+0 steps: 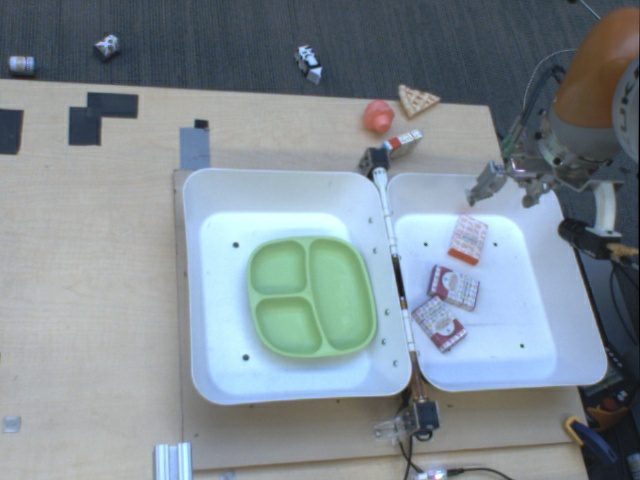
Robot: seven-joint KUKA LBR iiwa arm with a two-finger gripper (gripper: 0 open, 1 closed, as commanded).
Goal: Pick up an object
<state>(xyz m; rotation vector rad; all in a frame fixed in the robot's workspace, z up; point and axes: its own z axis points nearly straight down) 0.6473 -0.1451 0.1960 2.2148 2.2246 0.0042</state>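
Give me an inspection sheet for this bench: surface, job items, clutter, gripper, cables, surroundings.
Surface: light wooden bench with two shallow white bins.
Job's things: three small red-and-white packets in the right bin; green three-compartment plastic tray in the left bin.
Clutter: red ball, pizza-slice toy behind the bins.
Gripper: gripper above the right bin's far edge, holding nothing visible.
Cables: thin wires beside the arm.
Surroundings: dark carpet with scattered small items.

Arm (pixel 590 88) at the upper right of the frame: rounded orange band above a grey wrist, thin dark cables looping along its left side, and grey metal gripper (pixel 508 180) parts below.
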